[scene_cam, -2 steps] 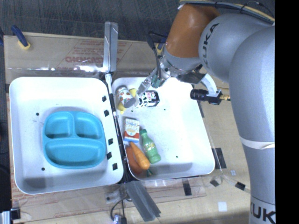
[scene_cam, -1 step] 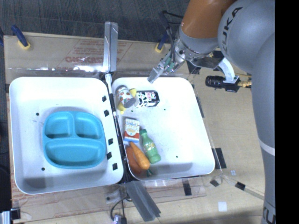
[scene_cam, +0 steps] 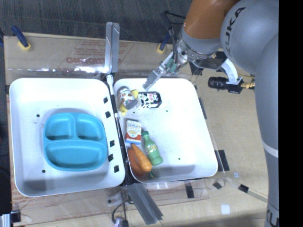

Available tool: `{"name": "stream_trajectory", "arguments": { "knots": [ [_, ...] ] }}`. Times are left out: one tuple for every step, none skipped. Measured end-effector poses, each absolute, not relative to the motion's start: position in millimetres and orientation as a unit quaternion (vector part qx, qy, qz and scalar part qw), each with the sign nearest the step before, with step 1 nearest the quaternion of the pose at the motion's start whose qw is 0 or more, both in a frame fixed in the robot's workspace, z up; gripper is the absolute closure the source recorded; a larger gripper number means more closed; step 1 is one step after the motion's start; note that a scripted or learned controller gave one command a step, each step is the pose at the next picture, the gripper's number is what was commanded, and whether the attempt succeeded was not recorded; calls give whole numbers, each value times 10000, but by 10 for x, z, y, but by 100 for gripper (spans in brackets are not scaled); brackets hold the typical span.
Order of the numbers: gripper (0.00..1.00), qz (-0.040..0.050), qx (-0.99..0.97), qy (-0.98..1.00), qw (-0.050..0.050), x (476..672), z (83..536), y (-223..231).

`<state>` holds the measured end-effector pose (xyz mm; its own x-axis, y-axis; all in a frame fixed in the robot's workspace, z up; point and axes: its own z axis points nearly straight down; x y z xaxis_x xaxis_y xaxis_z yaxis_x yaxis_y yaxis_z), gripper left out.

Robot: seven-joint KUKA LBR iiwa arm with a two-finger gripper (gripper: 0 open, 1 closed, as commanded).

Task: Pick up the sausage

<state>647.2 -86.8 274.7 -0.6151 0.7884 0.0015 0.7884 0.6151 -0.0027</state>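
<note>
The sausage [scene_cam: 130,156] is a dark reddish-brown piece lying against the right bin's left wall near the front corner, partly covered by an orange carrot [scene_cam: 141,161]. My gripper [scene_cam: 146,85] hangs over the back left part of the right bin [scene_cam: 189,126], slanting down to the left. Its tip is just above a black-and-white carton [scene_cam: 150,100] and a yellow item [scene_cam: 134,94]. The gripper is far from the sausage, toward the back of the bin, and nothing shows in its grasp.
A small can [scene_cam: 125,97], a printed box [scene_cam: 133,130] and a green bottle [scene_cam: 152,148] crowd the right bin's left side. The left bin [scene_cam: 23,126] holds a blue divided tray [scene_cam: 75,142]. A metal divider [scene_cam: 112,46] stands between the bins.
</note>
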Motion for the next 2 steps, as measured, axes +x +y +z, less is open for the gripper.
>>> {"name": "stream_trajectory", "arguments": {
  "knots": [
    [0, -39, -4969, -8678, -80, 6232, 1153, -1310],
    [0, 1, -4863, -8738, -1, 6099, 909, -2112]
  ]
}}
